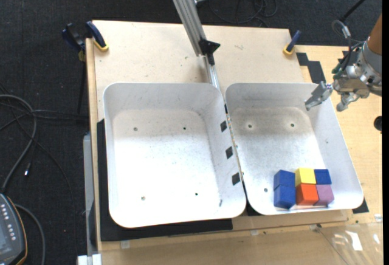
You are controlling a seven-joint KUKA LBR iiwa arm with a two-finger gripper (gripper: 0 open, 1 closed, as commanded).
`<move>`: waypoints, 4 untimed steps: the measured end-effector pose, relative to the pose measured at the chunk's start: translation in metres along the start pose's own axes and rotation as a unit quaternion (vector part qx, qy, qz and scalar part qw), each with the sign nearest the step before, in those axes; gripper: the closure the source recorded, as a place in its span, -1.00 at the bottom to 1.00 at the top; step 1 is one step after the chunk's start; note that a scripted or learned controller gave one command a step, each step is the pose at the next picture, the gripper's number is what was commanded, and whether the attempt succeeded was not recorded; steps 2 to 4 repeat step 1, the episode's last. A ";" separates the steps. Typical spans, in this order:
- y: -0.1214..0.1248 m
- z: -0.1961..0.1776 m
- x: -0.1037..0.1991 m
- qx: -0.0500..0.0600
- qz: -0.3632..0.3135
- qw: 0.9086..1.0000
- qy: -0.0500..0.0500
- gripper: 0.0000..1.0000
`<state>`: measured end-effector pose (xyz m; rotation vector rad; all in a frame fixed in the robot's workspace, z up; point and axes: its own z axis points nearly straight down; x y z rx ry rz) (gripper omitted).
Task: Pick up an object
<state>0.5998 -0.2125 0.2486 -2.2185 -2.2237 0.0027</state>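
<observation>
Several coloured blocks sit packed together in the near right corner of the right bin [273, 136]: a taller blue block [283, 188], a yellow one [306, 176], a small blue one [322, 175], an orange one [307, 194] and a purple one [326, 195]. My gripper [327, 102] hangs at the far right edge of that bin, well behind the blocks. Its two fingers are spread open, with nothing between them.
The left bin [108, 106] lies beside the right one on the wooden bench. A slanted metal rail [185, 5] comes down from the top to the gap between the bins. Clamps grip the bench's far corners [92, 33] [292, 42]. Cables lie on the floor at left.
</observation>
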 end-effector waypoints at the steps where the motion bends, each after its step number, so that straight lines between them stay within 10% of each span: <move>1: -0.051 0.134 0.015 0.004 0.002 1.000 0.002 -1.00; 4: -0.051 0.134 0.015 0.004 0.002 1.000 0.002 -1.00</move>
